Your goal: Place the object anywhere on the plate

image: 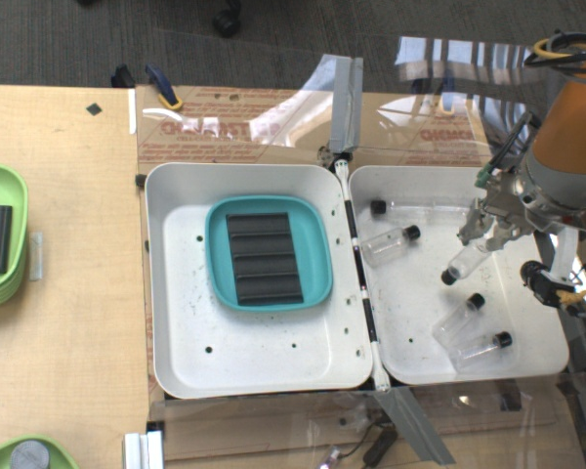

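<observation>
A wooden surface (pixel 68 360) carries two shallow white bins side by side, seen from above at a slant. The left bin (pixel 176 360) holds a square teal plate (pixel 317 262) with rounded corners, set slightly toward the bin's far side. A dark ribbed rectangular insert (pixel 264 257) lies across the middle of the plate.

The right bin (pixel 410 350) sits just beside the plate's bin, on the side away from the bare wood. Several clear plastic vials with black caps are scattered in it. One vial (pixel 389 242) lies on its side near the divider between the bins, close to the plate's bin. A small black cap (pixel 378 206) sits farther back from it. Two more vials (pixel 474 345) lie near the front of the right bin, well apart from the plate.

The grey arm with its orange band (pixel 566 130) reaches in over the right bin's outer edge. Its pincer (pixel 483 234) hangs over the right bin, well away from the plate. A clear vial (pixel 464 264) with a black cap angles down from the pincer's tip, black end lowest; the pincer appears closed on its upper end.

A stack of green plates (pixel 5 281) sits at the surface's far left edge, well apart from the teal plate.
</observation>
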`<state>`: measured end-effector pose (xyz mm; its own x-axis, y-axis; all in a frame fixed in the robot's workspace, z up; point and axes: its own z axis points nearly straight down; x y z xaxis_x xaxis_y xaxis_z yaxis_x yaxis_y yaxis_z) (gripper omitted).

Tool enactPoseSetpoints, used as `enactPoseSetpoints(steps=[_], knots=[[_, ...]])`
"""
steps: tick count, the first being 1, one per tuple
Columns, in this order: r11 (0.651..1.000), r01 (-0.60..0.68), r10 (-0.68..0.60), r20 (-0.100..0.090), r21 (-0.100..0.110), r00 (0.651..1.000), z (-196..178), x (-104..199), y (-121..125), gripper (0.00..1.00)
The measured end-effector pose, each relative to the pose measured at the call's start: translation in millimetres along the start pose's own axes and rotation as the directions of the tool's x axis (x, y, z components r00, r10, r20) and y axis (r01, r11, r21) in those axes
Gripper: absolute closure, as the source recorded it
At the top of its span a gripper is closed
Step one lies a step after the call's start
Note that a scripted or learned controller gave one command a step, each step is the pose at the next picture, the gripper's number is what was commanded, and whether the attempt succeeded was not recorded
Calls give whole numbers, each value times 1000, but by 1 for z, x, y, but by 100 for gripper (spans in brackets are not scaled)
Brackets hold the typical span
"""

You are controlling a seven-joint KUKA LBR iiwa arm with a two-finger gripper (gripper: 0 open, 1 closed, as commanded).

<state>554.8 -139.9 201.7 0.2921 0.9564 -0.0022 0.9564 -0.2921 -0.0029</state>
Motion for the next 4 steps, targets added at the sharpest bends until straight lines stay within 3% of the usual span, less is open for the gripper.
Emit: enactPoseSetpoints(steps=[1,2,3,4], knots=[[1000,0,0,0,0,1000,0,0,0,0],[999,-42,42,0,-1,999,-46,-55,16,0],[999,-45,45,0,-1,999,-112,-67,38,0],[992,-124,124,0,0,992,-199,-57,59,0]])
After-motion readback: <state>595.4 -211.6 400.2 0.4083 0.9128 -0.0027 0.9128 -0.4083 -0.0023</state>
